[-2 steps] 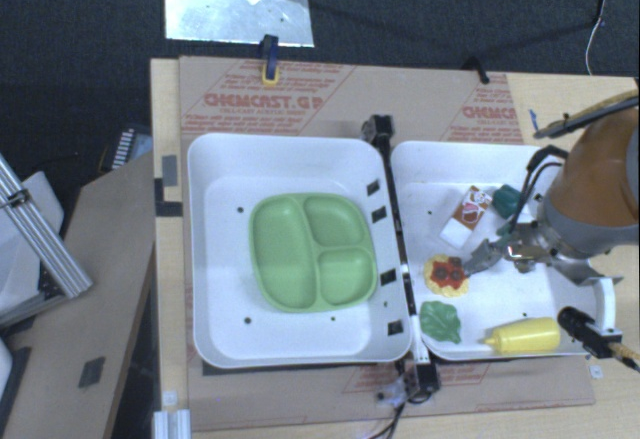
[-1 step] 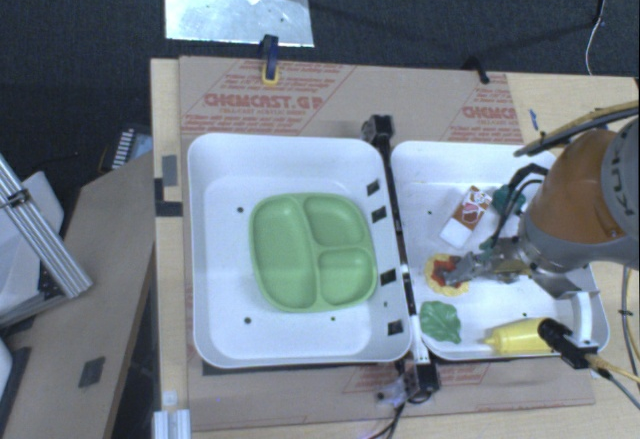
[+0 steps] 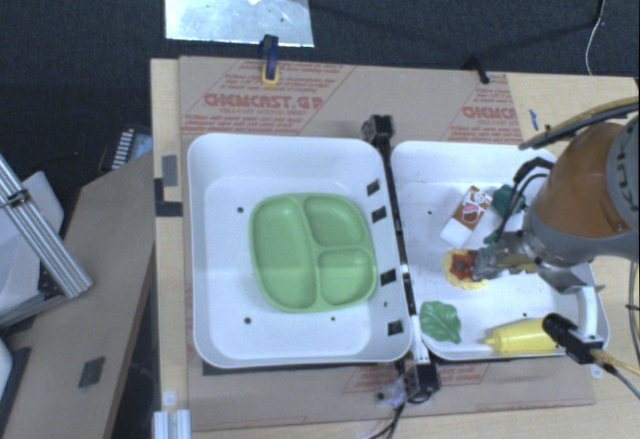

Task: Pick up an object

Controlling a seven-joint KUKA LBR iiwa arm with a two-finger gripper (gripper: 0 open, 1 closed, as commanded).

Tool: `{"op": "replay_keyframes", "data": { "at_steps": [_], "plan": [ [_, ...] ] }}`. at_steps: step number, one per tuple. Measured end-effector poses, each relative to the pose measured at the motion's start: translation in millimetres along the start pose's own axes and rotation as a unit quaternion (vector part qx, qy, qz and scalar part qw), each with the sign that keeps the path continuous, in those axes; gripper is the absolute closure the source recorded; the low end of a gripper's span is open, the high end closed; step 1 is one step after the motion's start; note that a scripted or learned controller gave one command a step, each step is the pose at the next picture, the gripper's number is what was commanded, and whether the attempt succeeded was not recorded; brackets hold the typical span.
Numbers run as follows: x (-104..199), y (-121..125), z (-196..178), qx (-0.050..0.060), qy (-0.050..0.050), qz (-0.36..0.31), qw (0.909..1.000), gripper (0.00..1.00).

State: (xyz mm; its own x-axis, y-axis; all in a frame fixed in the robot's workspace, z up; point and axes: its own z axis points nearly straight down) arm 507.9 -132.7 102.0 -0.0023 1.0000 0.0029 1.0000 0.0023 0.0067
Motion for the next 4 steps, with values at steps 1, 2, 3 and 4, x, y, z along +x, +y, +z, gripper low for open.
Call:
{"op": "replay_keyframes", "data": {
  "at_steps": [1, 2, 3, 4],
  "plan": [
    [-1.2, 6.4, -63.6, -0.001, -0.003, -0.001, 1.0000, 1.00],
    [-1.5, 8.7, -117.4, 0.000, -0.002, -0.001, 1.0000, 1.00],
    [-1.7, 10.3, -132.5, 0.001, -0.002, -0.001, 1.0000, 1.00],
    [55.9, 20.3, -140.0, 0.001, -0.001, -0.004, 1.0000, 1.00]
  ]
}}
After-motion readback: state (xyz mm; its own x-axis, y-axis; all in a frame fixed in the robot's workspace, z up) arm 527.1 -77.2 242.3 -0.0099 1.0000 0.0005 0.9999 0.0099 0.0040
